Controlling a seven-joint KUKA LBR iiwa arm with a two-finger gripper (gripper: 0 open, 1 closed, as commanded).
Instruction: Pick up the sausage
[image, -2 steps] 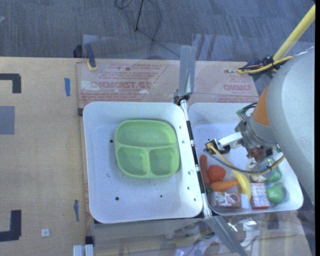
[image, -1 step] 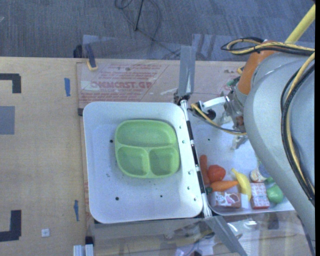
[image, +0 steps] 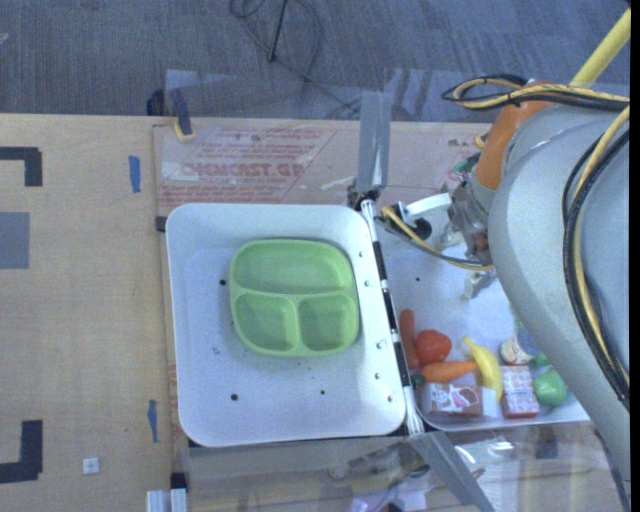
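Lower right of the frame: small toy foods are crowding the bottom edge of the right bin (image: 440, 285). A red-and-white packet (image: 455, 399) is lying beside a second red packet (image: 518, 390), with a green piece (image: 549, 387) at the far right, partly under the arm. Just above them a carrot (image: 448, 371) is lying flat, a banana (image: 486, 365) is slanting beside it, and a tomato (image: 432, 346) is sitting close by.

The sausage (image: 407, 338) is lying lengthwise against the bin's left wall, just beside the tomato.

Mid-left: the left bin (image: 200, 400) is holding a green divided plate (image: 294, 296), with open white floor all round it.

Upper part of the right bin: bare floor is lying open between the foods and the arm (image: 570, 250), which is covering the right side. The gripper (image: 470, 235) is sitting at the bin's upper right among cables; whether it is released or clenched, cannot tell.
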